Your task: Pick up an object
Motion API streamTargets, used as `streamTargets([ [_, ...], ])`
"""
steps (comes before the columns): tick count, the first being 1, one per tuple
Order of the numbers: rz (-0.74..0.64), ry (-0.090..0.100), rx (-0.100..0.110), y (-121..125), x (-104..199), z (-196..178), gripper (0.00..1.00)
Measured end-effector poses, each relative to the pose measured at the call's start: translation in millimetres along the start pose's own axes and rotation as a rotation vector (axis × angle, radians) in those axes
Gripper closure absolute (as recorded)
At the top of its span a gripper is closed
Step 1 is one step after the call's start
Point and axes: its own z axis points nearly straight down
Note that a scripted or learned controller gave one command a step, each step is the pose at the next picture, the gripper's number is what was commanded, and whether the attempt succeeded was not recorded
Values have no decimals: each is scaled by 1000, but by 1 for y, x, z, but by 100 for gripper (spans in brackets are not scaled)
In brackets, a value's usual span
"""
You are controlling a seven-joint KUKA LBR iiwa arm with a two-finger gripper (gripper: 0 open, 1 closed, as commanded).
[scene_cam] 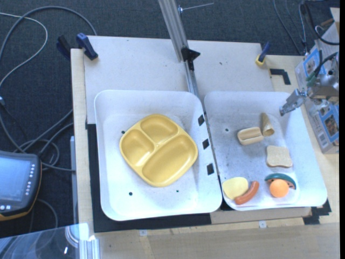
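As we read from left to right, we meet the yellow divided plate point(158, 157) in the left bin point(108, 107), then the right bin point(310, 144) holding a tan bun point(250, 135), bread slice point(278, 156), yellow disc point(235, 188), sausage point(247, 193) and orange ball point(278, 188). At the right edge the gripper point(289, 104) hovers above the right bin's rim, carrying nothing we can see; its grasp we cannot tell. The bun, long axis roughly left-right, lies nearest, down-left of it.
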Motion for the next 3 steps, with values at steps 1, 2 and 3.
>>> streamTargets([
  [1,0,0,0,0,0,0,0],
  [2,0,1,5,-8,8,55,0],
  [3,0,2,6,-6,14,117,0],
])
